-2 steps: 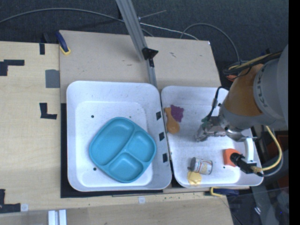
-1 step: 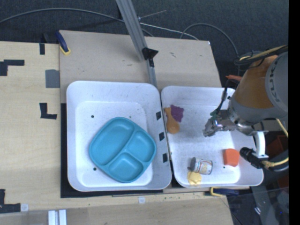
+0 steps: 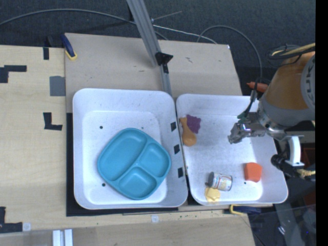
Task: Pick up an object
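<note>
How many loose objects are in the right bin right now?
5: a purple piece and orange piece touching at the left wall, a can and yellow piece near the front, an orange block at right. None looks hidden.

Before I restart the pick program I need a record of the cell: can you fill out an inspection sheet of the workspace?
Surface: wooden bench bearing left bin and right bin, side by side.
Job's things: right bin holds purple piece touching tan piece, orange block, small can on its side, yellow piece.
Clutter: blue divided tray in left bin; black tape marks on bench.
Grippers: gripper over right bin, nothing visibly held.
Cables: thin cables behind bench.
Surroundings: metal pole, dark floor.
</note>
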Available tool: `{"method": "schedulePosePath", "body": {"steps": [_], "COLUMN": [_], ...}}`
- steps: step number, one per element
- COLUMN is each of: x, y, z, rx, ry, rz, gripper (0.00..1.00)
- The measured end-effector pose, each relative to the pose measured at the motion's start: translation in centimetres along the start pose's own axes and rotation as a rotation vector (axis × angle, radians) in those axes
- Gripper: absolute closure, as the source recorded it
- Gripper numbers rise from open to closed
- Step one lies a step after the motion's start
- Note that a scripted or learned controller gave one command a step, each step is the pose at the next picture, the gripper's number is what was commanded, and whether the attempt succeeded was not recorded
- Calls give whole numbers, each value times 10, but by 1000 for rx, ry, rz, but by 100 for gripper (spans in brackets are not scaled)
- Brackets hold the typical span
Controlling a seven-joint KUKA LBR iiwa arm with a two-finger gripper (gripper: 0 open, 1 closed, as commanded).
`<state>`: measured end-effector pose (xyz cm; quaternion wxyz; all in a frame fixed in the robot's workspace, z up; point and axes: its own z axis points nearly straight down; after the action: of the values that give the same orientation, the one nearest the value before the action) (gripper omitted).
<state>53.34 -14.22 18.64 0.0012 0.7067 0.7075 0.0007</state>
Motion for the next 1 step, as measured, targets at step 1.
{"method": "schedulePosePath", "body": {"steps": [1], "x": [0], "y": [1], "z": [-40], "rx": [0], "ry": [0], "rz": [0], "gripper": [100]}}
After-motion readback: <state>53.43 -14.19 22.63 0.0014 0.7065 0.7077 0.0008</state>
